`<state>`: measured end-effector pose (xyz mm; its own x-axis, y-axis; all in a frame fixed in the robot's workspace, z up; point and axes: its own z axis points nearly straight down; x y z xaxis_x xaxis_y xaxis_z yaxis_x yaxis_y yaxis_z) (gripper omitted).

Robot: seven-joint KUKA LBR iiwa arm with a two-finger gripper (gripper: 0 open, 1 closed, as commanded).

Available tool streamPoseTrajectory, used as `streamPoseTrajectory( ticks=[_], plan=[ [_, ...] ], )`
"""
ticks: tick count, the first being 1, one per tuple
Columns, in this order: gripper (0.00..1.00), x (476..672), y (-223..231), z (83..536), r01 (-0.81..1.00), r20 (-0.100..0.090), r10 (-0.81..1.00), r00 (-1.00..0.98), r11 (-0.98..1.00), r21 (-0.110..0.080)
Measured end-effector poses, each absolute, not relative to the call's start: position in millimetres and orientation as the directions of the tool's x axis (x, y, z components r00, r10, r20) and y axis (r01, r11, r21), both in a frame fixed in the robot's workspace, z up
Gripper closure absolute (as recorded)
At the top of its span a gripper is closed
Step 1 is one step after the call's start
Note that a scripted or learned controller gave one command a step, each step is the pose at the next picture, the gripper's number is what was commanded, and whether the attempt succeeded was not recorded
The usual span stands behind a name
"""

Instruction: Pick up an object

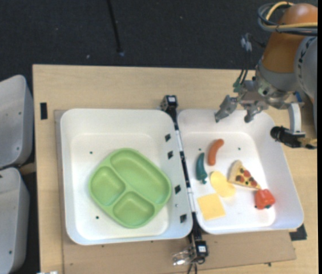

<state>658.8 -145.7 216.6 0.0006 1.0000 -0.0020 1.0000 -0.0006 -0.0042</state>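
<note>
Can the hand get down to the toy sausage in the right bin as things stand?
Probably yes. The hand hangs open over the bin's far rim, and the toy sausage lies uncovered, apart from the green piece beside it.

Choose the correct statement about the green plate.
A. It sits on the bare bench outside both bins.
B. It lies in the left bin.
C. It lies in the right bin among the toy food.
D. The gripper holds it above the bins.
B: the green plate lies flat in the left bin, while the gripper is over the far edge of the right bin, apart from the plate.
</note>
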Motion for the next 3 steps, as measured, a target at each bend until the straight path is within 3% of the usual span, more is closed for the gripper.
streamPoseTrajectory(
  ticks=[2, 3],
  plan=[
    [0.0, 654.1, -151, 107, 1.0, -0.002, 1.0, -0.003, 0.003, -0.003],
    [1.0, 656.1, -152, 122, 1.0, -0.002, 1.0, -0.003, 0.003, 0.004]
  ],
)
